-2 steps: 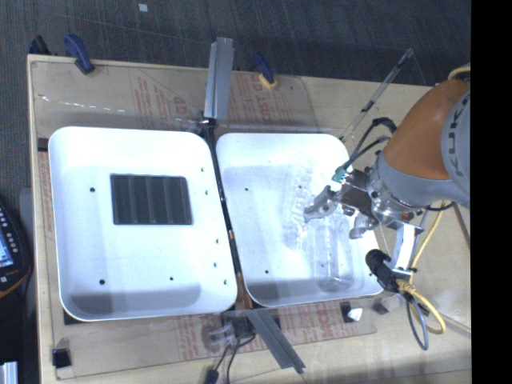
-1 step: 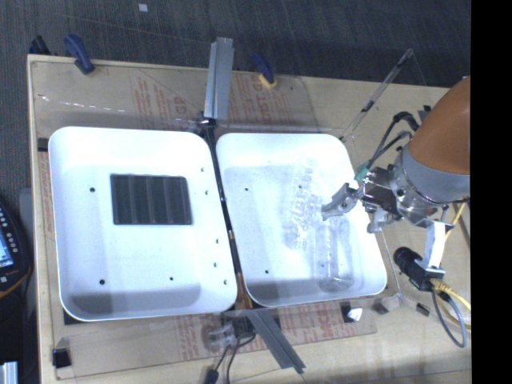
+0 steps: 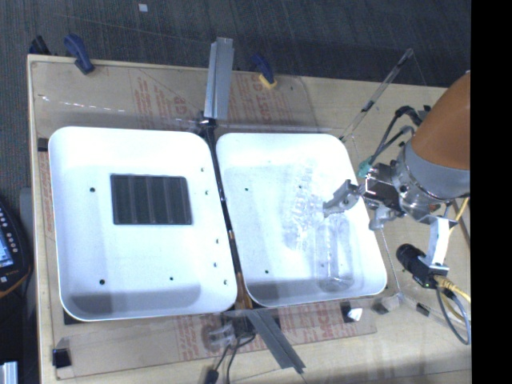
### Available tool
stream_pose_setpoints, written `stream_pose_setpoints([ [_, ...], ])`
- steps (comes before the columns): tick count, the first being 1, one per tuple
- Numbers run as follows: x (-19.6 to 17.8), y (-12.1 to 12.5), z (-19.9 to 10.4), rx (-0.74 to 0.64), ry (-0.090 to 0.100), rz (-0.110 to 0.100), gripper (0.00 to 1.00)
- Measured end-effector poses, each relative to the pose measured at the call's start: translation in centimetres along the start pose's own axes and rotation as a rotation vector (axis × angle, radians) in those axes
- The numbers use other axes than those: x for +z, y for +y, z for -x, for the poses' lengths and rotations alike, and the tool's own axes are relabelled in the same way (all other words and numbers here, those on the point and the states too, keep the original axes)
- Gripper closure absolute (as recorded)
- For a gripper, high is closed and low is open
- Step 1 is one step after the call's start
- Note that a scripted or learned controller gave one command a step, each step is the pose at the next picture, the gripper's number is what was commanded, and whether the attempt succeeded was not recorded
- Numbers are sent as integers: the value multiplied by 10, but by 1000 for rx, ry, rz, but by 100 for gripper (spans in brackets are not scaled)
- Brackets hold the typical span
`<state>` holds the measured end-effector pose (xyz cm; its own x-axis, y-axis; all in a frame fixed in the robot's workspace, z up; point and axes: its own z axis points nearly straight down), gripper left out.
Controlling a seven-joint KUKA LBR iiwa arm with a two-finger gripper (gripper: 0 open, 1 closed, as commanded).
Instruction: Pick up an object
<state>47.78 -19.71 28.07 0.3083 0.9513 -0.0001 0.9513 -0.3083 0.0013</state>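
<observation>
Here's the counter [image 3: 96,82] seen from above, pale wood with faint red printed lettering under a clear sheet, too washed out to read. Two shallow white bins sit side by side on it. The left bin [image 3: 72,238] carries a dark grey ribbed rectangular block [image 3: 151,199], lying flat toward its upper middle, no label legible on it. Across the divide, the right bin [image 3: 248,214] holds transparent items: a clear plastic bottle [image 3: 336,250] lying lengthwise toward the bin's lower right corner, and just beside it to the left a crinkled clear plastic piece [image 3: 300,210]; whether the two touch is hard to make out, since both are see-through against white. No writing shows on either.

The arm [image 3: 436,154] comes in from the right, orange band up top, grey wrist below. Its end effector [image 3: 342,197] hangs over the right bin's right side, just above the upper end of the bottle. The tips blur into the clear plastic, so whether it is spread or closed cannot be told from here.

Blue clamps [image 3: 78,53] grip the counter's far edge, and a grey metal bar [image 3: 218,78] stands between the bins at the back.
</observation>
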Motion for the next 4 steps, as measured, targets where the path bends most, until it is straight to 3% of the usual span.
stream_pose_setpoints([
  [1, -29, 2, 6, -33, 0, -2, 0],
  [2, -28, 1, 1, -189, 2, -6, 0],
  [3, -45, 2, 7, -218, 0, -1, 0],
  [4, -35, 2, 9, -236, 0, -4, 0],
])
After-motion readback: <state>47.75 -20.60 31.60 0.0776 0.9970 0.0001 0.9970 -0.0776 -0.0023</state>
